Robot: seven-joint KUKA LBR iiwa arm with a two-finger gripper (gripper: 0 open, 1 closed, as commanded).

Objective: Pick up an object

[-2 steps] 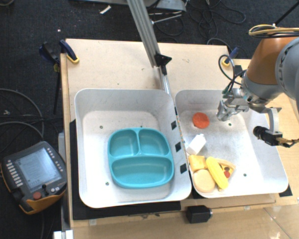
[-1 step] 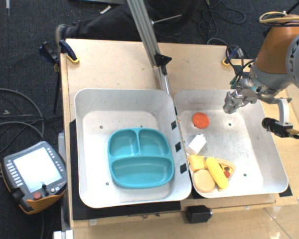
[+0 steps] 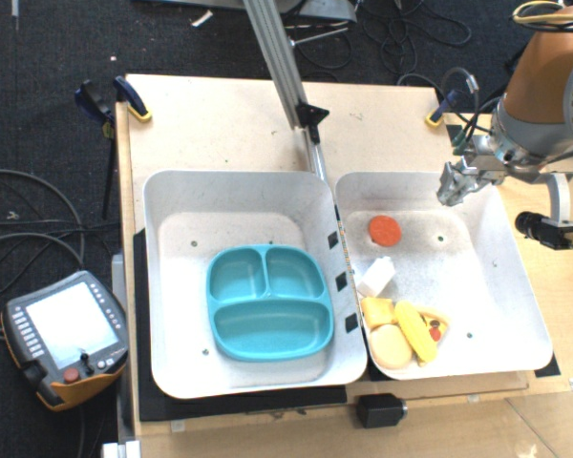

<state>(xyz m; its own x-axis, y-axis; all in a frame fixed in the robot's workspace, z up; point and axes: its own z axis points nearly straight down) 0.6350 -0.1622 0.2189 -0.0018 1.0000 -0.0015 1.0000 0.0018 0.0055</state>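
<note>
We look down at a slant on a pale wooden bench (image 3: 220,122) carrying two shallow white bins side by side. The left bin (image 3: 172,208) holds a teal divided plate (image 3: 267,301) with three compartments, lying flat near the bin's middle. The right bin (image 3: 501,265) holds a round orange-red object (image 3: 385,231) toward its far side, a small white block (image 3: 376,277) just beside the dividing wall, and a cluster of yellow toy food pieces (image 3: 401,332) in the near corner (one looks like a banana). The grey arm with its orange band (image 3: 544,70) reaches in from the right. Its gripper (image 3: 453,187) hangs above the right bin's far edge, well apart from the objects, with nothing seen between its tips; we cannot tell how far it is spread.
</note>
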